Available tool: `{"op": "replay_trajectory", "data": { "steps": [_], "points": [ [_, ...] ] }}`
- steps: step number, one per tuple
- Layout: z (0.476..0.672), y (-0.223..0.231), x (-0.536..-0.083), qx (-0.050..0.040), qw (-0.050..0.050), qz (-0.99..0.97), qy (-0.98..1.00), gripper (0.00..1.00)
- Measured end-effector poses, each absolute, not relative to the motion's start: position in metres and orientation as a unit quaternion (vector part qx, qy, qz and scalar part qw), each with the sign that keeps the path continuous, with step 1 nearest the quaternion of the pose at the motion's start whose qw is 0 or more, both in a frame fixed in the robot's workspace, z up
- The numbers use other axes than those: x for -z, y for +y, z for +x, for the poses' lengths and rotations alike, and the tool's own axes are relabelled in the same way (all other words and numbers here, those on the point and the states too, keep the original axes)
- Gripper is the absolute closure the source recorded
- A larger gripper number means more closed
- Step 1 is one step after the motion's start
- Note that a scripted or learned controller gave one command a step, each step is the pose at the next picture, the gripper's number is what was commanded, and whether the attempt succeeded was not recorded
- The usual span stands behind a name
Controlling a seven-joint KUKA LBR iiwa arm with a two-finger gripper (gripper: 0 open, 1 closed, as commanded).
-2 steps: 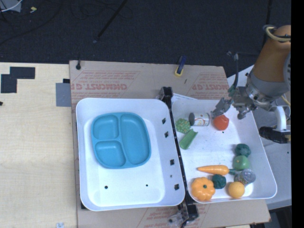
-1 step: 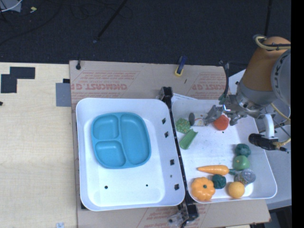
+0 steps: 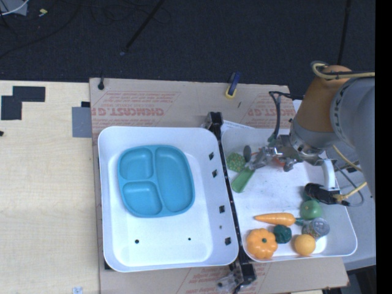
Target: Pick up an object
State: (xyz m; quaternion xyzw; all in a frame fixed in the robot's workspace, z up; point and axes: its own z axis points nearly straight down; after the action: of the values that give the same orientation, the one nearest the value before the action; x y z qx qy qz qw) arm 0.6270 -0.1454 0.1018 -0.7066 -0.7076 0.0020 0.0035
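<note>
A blue divided plate (image 3: 156,180) with three compartments lies in the left white bin (image 3: 116,250), toward its upper half. The two bins rest on a sheet of brown cardboard (image 3: 153,106) printed with red lettering. A blue and yellow clamp (image 3: 233,85) grips the cardboard's far edge. The cardboard sits on a pale wooden bench (image 3: 43,195). Beyond the bench, black cables (image 3: 141,23) run across dark carpet.
</note>
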Motion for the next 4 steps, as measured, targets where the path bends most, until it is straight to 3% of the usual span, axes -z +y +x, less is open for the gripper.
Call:
{"op": "replay_trajectory", "data": {
  "steps": [1,2,4],
  "points": [
    [0.628,-0.145,-0.089,-0.0005,0.000,-0.707,-0.708,0.00],
    [0.628,-0.145,-0.100,0.0008,0.000,-0.707,-0.707,1.00],
    [0.614,-0.146,-0.209,0.0008,-0.001,-0.708,-0.706,1.00]
  ]
}}
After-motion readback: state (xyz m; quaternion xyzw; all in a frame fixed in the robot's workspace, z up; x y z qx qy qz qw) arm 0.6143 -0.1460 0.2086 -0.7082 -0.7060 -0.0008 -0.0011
